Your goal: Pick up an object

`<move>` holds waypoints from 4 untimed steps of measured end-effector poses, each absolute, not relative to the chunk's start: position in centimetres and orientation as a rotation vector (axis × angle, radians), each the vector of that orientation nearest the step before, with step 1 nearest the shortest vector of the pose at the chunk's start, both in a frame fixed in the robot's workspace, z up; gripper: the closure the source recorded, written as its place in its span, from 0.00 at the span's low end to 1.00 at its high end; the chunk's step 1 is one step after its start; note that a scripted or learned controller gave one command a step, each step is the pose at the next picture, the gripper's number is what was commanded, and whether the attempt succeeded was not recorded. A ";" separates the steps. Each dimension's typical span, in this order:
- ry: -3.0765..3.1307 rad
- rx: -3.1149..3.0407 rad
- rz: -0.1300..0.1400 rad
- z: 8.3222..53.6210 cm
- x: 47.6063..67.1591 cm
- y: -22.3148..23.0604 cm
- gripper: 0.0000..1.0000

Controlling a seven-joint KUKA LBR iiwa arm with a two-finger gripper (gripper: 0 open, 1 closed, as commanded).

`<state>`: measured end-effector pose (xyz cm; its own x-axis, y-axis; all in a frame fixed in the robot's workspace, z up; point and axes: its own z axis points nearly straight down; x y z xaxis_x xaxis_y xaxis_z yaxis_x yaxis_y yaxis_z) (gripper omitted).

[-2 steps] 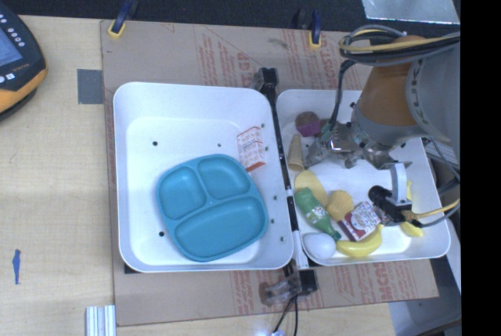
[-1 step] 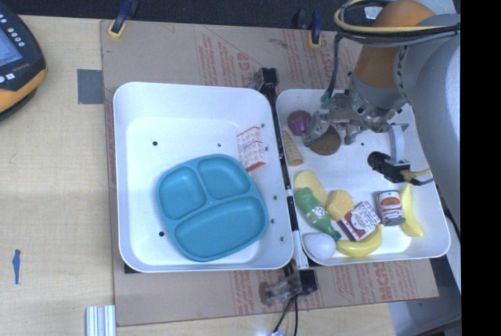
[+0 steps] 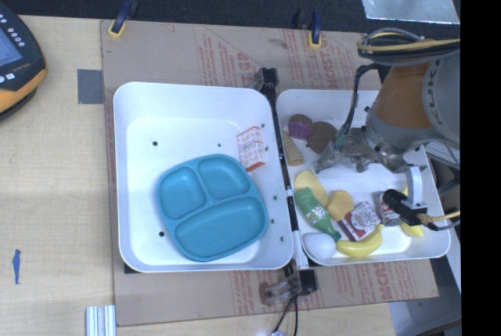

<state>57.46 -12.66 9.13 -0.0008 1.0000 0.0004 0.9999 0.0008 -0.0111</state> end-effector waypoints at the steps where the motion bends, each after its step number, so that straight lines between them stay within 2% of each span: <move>1: -2.220 -2.198 0.024 8.8 65.4 -9.7 0.00; 2: -2.217 -2.214 0.013 9.1 56.4 -9.7 0.00; 3: -2.230 -2.218 -0.004 10.4 63.1 -9.2 0.00; 4: -2.212 -2.214 0.014 9.0 50.7 -11.1 0.00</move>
